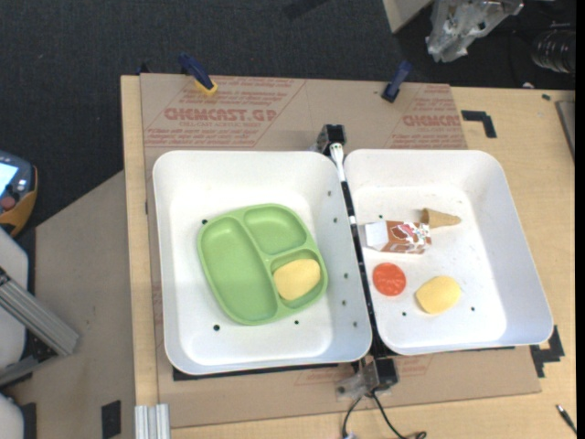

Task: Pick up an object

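Two bins, five objects, one tray; hand aloft, grip unclear

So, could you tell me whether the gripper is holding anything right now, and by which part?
Nothing is held: the gripper hangs beyond the bench's far edge, away from both bins, with no object between its fingers.

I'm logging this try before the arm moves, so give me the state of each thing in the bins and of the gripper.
green divided tray: flat in the left bin, a yellow piece in its small compartment
small carton: lying on its side, right bin
cone: lying on its side
red disc: flat
yellow lump: loose on the bin floor
gripper: raised beyond the bins, holding nothing
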Available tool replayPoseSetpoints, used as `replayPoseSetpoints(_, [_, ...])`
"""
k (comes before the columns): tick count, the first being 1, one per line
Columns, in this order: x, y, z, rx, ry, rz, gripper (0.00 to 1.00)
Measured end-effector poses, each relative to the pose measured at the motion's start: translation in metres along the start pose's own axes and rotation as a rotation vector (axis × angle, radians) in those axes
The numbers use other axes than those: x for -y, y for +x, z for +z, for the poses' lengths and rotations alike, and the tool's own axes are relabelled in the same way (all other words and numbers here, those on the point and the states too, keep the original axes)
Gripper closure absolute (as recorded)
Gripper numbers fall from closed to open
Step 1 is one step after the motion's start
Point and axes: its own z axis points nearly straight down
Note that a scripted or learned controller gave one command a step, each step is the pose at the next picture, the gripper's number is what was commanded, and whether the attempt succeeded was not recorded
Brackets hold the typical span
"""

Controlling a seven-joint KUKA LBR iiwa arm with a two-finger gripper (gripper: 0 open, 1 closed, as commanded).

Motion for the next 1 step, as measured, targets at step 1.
replayPoseSetpoints(1, [0.0558, 0.1055, 0.1743, -0.001, 0.024, -0.018, 1.0])
